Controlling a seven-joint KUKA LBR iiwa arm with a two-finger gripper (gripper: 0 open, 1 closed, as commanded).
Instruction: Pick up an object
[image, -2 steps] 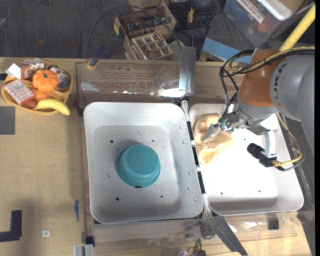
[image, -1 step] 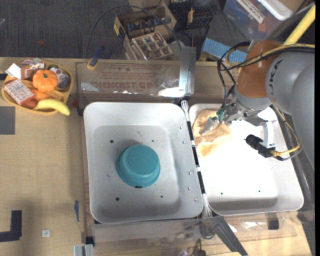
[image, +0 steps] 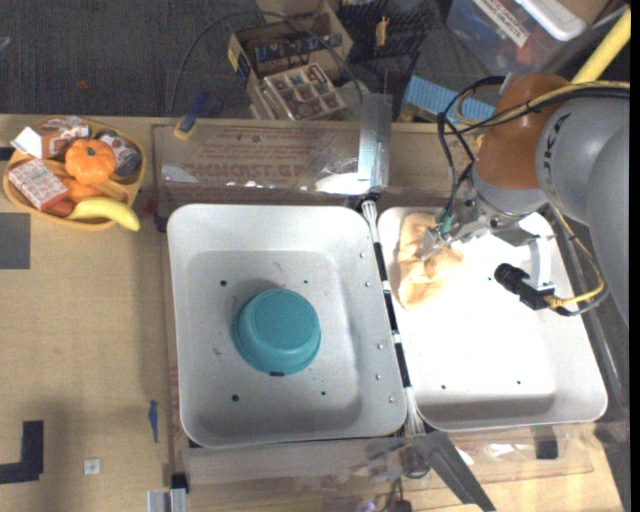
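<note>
Bench: pale wooden top (image: 80, 350) bearing two shallow white bins side by side; dark floor with boxes (image: 295, 75) and loose cables beyond, at twelve o'clock.
Task's thing: most likely the pale tan lump (image: 418, 285), the one loose thing in the right bin (image: 500, 360); lies in that bin's ten o'clock corner, close against the wall next to the left bin.
Gripper (image: 445, 235): low at the lump's one o'clock end, reaching in from three o'clock; over it or touching it, not clear which.
Gripper opening: cannot tell, blurred and crowded by cables.
Reason for the pose: probably lined up above the lump for a grab, since nothing else lies nearby.
Left bin (image: 200, 400): teal bowl (image: 278, 330) upside down near the middle, well apart from the gripper.
Basket (image: 20, 190): at ten o'clock on the bench, outside both bins, with a pumpkin (image: 90, 160), a banana (image: 105, 210) and small packets; out of play.
In the way: bin wall just at nine o'clock of the lump, leaving little room on that side; a soft, uneven shape may slip.
</note>
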